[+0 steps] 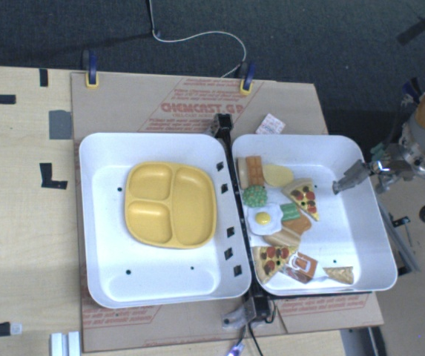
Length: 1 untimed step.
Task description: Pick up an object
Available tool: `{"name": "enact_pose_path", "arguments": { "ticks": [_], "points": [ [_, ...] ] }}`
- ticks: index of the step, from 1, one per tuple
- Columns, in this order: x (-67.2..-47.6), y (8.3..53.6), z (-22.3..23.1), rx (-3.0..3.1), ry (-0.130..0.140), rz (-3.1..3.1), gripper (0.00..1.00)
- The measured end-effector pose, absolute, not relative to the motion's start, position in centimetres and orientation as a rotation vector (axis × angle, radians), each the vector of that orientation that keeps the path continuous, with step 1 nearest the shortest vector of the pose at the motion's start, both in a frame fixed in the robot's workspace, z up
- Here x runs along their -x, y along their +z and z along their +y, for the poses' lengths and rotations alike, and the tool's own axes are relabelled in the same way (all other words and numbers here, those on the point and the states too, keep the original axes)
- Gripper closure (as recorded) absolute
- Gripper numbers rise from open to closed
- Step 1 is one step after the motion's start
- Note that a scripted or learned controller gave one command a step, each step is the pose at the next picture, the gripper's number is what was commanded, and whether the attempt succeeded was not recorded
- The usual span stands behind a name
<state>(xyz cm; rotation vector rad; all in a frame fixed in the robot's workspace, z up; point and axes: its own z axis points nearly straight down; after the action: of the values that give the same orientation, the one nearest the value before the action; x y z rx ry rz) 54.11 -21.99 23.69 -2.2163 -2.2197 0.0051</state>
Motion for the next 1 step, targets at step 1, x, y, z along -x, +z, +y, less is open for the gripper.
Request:
{"name": "enact_pose_path", "arguments": {
  "ticks": [1],
  "points": [
    [-59.32, 16.93, -19.95, 2.21, 0.007, -2.222, 0.0]
  ]
}}
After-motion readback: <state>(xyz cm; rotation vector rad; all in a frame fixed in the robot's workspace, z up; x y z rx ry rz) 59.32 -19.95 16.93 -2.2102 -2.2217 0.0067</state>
